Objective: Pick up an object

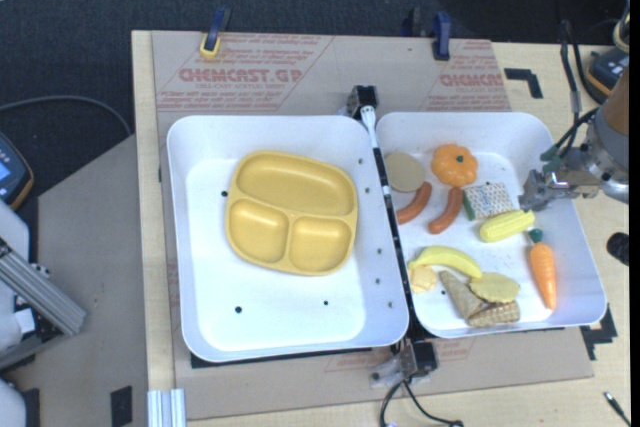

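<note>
The right bin (520,130) holds several toy foods: an orange pumpkin (455,164), a tan disc (405,171), two red sausages (414,203), a speckled white block (488,199), a yellow corn cob (507,225), an orange carrot (542,275), a banana (447,261) and a waffle cone (472,303). My gripper (540,187) reaches in from the right edge and hangs low over the right side of this bin, just right of the speckled block and above the corn cob. I see nothing held in it.
The left bin (200,245) carries a yellow divided plate (290,212). A black clamp (362,100) sits where the two bins meet at the back. Cardboard (300,65) lines the bench around the bins, and cables trail along the right edge.
</note>
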{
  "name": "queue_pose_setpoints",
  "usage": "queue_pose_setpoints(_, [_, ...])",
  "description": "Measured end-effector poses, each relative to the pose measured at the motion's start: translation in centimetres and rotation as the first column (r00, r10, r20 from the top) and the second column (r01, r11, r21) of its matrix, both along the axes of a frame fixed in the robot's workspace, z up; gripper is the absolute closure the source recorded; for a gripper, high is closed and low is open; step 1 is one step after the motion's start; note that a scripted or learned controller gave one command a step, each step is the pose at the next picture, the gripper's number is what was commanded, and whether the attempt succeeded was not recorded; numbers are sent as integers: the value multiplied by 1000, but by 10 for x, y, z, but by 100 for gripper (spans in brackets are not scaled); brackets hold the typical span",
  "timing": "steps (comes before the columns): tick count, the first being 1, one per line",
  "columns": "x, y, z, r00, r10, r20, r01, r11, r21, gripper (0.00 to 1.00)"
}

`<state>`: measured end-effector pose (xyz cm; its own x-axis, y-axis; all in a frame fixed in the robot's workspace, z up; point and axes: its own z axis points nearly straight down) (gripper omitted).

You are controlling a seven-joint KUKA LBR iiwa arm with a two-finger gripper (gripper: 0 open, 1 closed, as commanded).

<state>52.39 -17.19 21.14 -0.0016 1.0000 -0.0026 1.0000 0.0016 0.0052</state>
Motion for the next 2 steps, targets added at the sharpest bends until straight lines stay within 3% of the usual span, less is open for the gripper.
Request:
queue_pose_setpoints(1, [1,0,14,1000,-1,-1,1,1000,0,100])
queue_pose_setpoints(2, [31,53,11,1000,3,-1,-3,1000,2,100])
